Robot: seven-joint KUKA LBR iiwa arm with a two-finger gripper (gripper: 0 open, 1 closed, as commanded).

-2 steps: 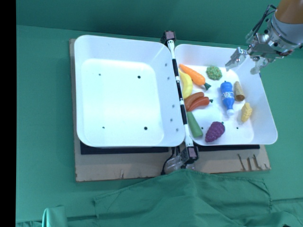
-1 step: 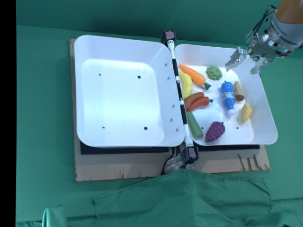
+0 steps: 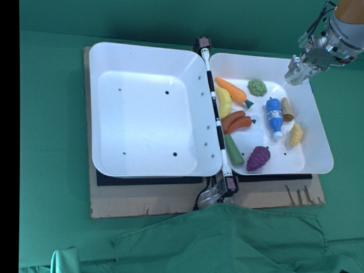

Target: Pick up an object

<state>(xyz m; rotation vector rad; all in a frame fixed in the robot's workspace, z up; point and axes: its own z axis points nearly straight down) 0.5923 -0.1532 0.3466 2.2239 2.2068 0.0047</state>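
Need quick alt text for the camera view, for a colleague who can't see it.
The gripper hangs over the right bin's far corner, holding nothing; toy food, including a carrot and a blue bottle, lies in that bin. The left bin sits beside it.

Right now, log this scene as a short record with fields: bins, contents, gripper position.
left bin: white, small dark dots on its floor
right bin: white, holds toy food
contents: orange carrot, yellow banana, green broccoli, blue bottle, purple grapes, yellow corn, green cucumber
gripper: over the right bin's far right corner, nothing seen between its fingers
bench cover: green cloth
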